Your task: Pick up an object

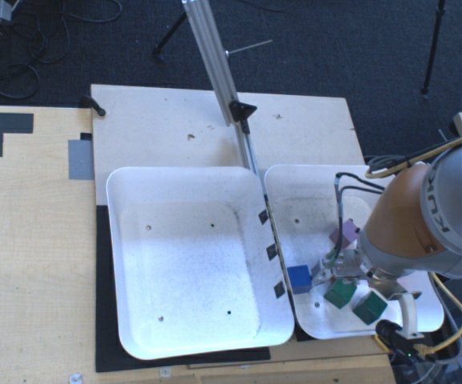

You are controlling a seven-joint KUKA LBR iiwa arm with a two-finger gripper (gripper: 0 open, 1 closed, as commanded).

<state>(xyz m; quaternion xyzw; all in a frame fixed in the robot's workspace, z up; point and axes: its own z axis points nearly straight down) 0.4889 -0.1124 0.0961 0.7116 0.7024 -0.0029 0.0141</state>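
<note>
Green blocks (341, 294) lay at the right bin's (311, 194) near edge beside a blue cube (299, 278); the claw (335, 266) hovered among them, presumably seeking one; its state I couldn't tell.

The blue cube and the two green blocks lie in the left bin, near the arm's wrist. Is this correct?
Not quite. The camera view shows the blue cube and the two green blocks in the right bin, not the left bin. They do lie near the arm's wrist.
</note>
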